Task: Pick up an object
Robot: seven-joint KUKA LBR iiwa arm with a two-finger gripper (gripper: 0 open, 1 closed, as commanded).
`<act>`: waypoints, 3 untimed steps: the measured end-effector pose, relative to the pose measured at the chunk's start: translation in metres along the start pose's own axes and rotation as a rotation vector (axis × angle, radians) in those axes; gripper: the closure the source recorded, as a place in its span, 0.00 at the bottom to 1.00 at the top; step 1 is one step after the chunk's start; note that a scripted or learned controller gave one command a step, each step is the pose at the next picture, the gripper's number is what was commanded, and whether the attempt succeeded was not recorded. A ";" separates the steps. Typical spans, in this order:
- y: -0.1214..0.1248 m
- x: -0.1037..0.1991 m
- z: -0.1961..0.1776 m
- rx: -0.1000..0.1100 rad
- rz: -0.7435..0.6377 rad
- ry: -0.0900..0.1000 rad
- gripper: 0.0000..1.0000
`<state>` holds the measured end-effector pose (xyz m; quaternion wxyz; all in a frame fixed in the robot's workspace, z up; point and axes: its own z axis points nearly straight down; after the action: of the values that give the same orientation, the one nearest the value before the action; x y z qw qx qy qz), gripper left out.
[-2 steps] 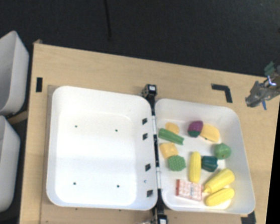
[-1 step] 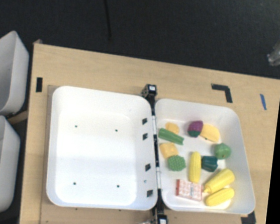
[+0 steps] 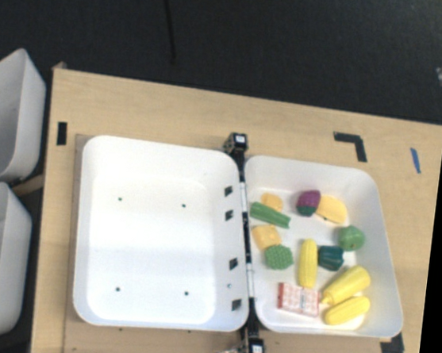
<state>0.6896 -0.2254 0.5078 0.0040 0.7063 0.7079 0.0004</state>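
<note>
Objects for picking all lie in the right bin, and none of them is lifted yet, so I judge the task is at its very start: choosing one piece, reaching it, closing on it and raising it are all left to do. About the gripper I cannot tell its state from this view. The right bin holds a crowd of small toy foods. Near its back there is a purple piece with a yellow wedge just beside it, and a small orange-yellow piece more toward the middle divider. Below that lies a long green vegetable, then another yellow lump touching a round green leafy piece. In the centre a corn cob lies lengthwise, with a dark teal block beside it and a green round piece a little further back. At the front there are two long yellow pieces, close together, and a flat red-and-white packet near them. The left bin shows its bare white floor with a few small dark dots. Both bins sit side by side on the tabletop, joined along the middle edge. The pieces at the front look easier to reach, because they have more free space around.
</note>
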 end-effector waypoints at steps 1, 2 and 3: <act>-0.016 0.019 0.128 0.017 0.003 0.007 1.00; -0.019 -0.004 -0.003 -0.010 0.003 -0.003 1.00; 0.000 -0.003 -0.047 -0.002 0.000 -0.001 1.00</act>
<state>0.6897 -0.2286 0.5546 0.0049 0.7063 0.7079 0.0008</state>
